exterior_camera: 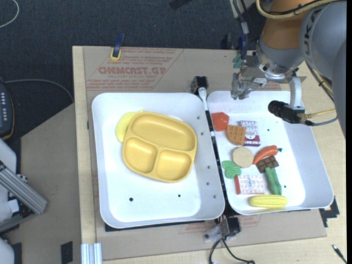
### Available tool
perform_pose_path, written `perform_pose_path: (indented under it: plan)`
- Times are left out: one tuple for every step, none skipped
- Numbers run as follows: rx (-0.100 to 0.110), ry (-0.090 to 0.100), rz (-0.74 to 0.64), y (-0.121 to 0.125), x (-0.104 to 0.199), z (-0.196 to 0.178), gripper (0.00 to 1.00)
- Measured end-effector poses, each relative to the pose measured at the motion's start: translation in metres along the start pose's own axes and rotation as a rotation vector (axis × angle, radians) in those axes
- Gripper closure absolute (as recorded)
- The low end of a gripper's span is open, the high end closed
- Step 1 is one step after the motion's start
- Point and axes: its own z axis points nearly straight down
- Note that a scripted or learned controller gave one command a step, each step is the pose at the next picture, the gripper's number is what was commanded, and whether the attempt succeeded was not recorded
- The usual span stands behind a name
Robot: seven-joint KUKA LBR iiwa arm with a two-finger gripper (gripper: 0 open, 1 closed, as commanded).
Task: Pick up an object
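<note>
While the gripper (pixel 241 94) hangs over the far edge of the right bin (pixel 316 164), near that bin's far-left corner, nothing is seen between its fingers; whether they are parted or closed cannot be told from this slanted view.

Every candidate object lies on the near side of the gripper, toward the bin's middle and front. Closest is a red piece (pixel 220 120), set just beside the bin's left wall. A waffle-patterned piece (pixel 236 134) is found next to it, touching a small printed packet (pixel 249 132). Further toward the front a round tan disc (pixel 242 157) is placed, with a green leafy piece (pixel 231 169) at the left wall.

A toy corn cob (pixel 268 201) is laid along the bin's near edge, its long axis running left to right, well apart from the gripper.

The coming move is judged to turn on a short travel toward the near side and slightly left, followed by a descent onto the red piece.

In the left bin (pixel 104 164) a yellow divided tray (pixel 159 146) is held.
</note>
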Motion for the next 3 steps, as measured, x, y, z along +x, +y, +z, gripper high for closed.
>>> perform_pose_path:
  plan:
    - [-0.005, -0.002, 0.003, 0.003, -0.004, -0.001, 1.0]
    - [-0.005, -0.002, 0.004, 0.006, -0.011, -0.003, 1.0]
    - [-0.007, -0.002, 0.002, 0.009, -0.001, -0.02, 1.0]
